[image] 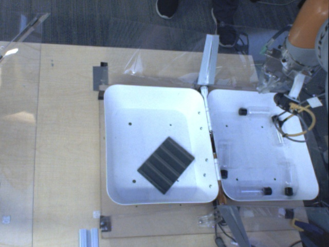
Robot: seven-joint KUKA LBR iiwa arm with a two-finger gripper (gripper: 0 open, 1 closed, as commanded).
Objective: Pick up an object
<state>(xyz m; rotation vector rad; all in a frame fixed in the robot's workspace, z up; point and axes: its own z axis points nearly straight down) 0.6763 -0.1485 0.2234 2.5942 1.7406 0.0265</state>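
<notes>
Tool (281, 89) sits at right bin's (303, 189) far-right edge, grip state unclear; dark ribbed pad (166, 164) lies well left in left bin (118, 138), long axis diagonal.

Lighting even and fairly bright, diffuse from overhead. The two shallow white plastic bins (154, 102) render near-overexposed, with soft grey shading along their inner walls. Faint glare on the clear plastic sheeting (20, 86) at left over the pale wooden bench (61, 163). Overall resolution low; fine detail soft, the grey-and-orange arm (308, 30) slightly blurred.
</notes>
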